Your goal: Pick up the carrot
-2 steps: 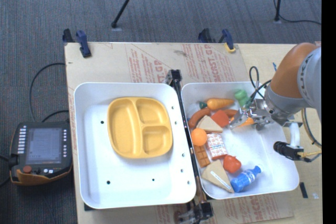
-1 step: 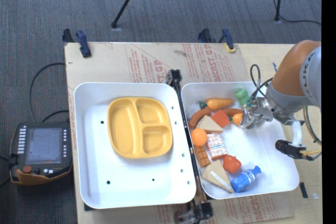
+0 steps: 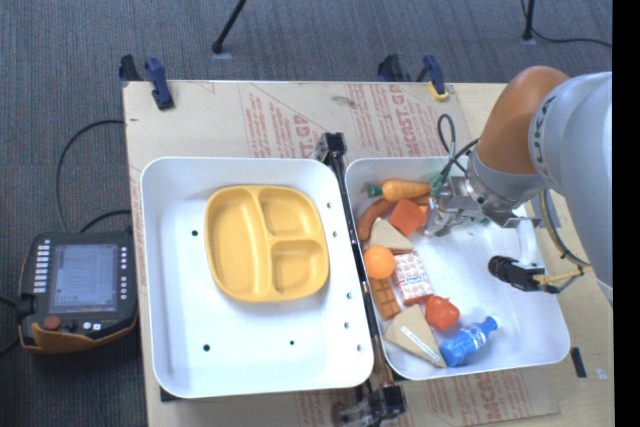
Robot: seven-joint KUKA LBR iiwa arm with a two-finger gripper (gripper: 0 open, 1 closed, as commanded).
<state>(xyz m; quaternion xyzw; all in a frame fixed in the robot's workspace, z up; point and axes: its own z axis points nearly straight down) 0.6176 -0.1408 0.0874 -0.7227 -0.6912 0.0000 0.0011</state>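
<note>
The carrot [image 3: 403, 188], orange with a green stub at its left end, lies near the far rim of the right bin [image 3: 520, 340]. My gripper [image 3: 437, 218] hangs low in that bin, just right of and a little nearer than the carrot, beside an orange-red block [image 3: 407, 216]. The arm's grey body and orange band cover the bin's far right corner.
The left bin [image 3: 170, 315] bears a yellow sectioned plate [image 3: 267, 242]. Crowded in the right bin's left half are a sausage [image 3: 374, 213], an orange ball [image 3: 378, 262], a red-and-white packet [image 3: 411, 279], a cheese wedge [image 3: 415, 335], a tomato [image 3: 442, 313] and a blue bottle [image 3: 468, 340].
</note>
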